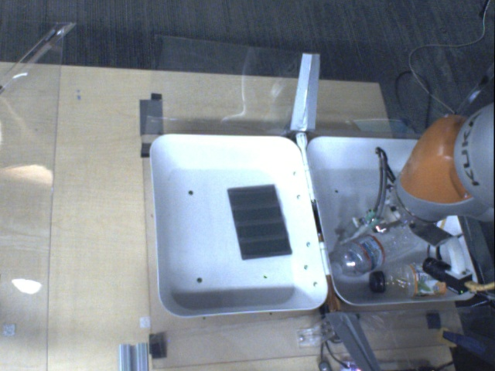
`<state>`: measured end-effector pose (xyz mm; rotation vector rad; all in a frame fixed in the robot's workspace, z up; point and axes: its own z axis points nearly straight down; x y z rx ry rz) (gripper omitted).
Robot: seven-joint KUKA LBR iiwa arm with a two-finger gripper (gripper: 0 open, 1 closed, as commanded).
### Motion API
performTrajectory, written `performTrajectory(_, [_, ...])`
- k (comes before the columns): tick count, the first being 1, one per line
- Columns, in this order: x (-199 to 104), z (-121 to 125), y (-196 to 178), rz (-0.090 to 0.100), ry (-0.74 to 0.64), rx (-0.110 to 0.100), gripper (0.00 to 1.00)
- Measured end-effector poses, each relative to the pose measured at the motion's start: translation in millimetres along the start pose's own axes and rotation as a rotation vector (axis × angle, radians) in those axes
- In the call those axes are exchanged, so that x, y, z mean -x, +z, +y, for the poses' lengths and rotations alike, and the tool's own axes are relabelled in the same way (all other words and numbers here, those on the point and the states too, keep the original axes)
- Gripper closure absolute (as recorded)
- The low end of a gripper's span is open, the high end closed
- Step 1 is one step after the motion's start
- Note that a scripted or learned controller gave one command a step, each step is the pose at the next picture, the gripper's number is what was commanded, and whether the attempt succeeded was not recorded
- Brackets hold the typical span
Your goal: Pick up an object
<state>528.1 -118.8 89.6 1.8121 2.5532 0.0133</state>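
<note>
My arm [452,168] reaches in from the right, its orange band over the right bin [340,168], and my gripper [379,221] is down low inside that bin, near its middle. Wrist and cables crowd that spot, and I cannot tell how the gripper stands or whether it has hold of anything. Just below it, toward the bin's front left, lies a clear plastic bottle [357,255] on its side, close to the gripper or perhaps touching it; I cannot tell which. Along the front wall lies a second clear bottle [402,280] with a black cap [377,282] at its left end and a colored label toward its right end. The two bottles lie near one another at the front of the bin. The left bin [178,207] sits beside mine, the two rims touching, and a dark ribbed rectangular pad [259,221] lies flat near its middle, turned slightly askew.
</note>
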Motion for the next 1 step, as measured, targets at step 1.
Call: performTrajectory(1, [4.6,81.4,1.7,-0.001,-0.034,-0.001,0.0])
